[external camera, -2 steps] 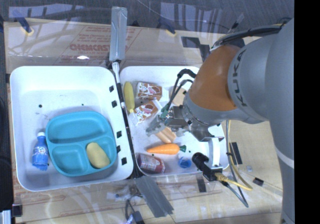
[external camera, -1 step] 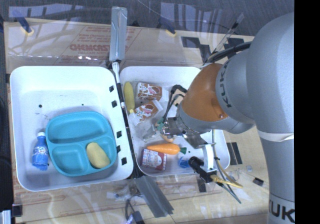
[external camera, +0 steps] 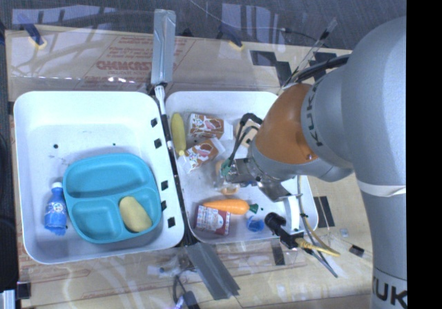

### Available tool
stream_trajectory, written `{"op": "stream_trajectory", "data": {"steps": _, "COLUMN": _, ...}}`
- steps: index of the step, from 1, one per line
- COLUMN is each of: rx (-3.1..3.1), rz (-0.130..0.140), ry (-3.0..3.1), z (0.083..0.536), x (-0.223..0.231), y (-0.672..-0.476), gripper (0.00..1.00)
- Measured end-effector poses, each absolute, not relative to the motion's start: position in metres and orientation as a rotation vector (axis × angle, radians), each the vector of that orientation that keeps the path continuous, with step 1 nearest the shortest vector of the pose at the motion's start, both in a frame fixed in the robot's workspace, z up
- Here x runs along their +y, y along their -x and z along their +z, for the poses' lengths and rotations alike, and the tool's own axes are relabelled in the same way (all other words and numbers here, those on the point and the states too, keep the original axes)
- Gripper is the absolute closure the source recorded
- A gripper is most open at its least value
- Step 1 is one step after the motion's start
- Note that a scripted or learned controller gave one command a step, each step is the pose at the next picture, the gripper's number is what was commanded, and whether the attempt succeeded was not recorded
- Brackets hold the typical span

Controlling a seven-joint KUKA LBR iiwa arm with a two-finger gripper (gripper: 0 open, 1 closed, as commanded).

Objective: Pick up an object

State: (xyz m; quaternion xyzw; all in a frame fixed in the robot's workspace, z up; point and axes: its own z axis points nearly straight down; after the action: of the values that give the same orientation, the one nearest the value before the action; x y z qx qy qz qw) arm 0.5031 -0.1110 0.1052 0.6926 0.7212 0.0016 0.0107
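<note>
The right bin [external camera: 207, 101] holds a yellow banana-like piece [external camera: 178, 133] by its left wall, two brown-and-white snack packets [external camera: 206, 126] [external camera: 201, 155], an orange carrot [external camera: 226, 207], a red packet [external camera: 212, 220] and a small blue item [external camera: 255, 223]. My gripper [external camera: 232, 172] hangs low in the middle of this bin, just right of the lower snack packet and above the carrot. The grey arm and its orange band [external camera: 290, 128] cover the bin's right half. Nothing is visibly held.
The left bin [external camera: 83, 104] holds a blue divided tray [external camera: 103, 186] with a yellow potato-like lump [external camera: 135, 213] in its near right compartment. A small blue bottle [external camera: 55, 209] lies left of the tray. A grey divider bar [external camera: 163, 45] runs between the bins.
</note>
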Motion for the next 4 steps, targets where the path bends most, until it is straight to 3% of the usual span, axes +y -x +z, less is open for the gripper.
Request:
{"op": "stream_trajectory", "data": {"steps": 1, "rx": 2.186, "rz": 0.003, "ry": -2.258, "z": 0.191, "x": -0.046, "y": -0.560, "gripper": 1.00}}
{"op": "stream_trajectory", "data": {"steps": 2, "rx": 1.871, "rz": -0.009, "ry": -2.527, "z": 0.188, "x": -0.023, "y": -0.574, "gripper": 1.00}}
{"op": "stream_trajectory", "data": {"steps": 4, "rx": 1.894, "rz": -0.027, "ry": -2.517, "z": 0.199, "x": -0.021, "y": -0.575, "gripper": 1.00}}
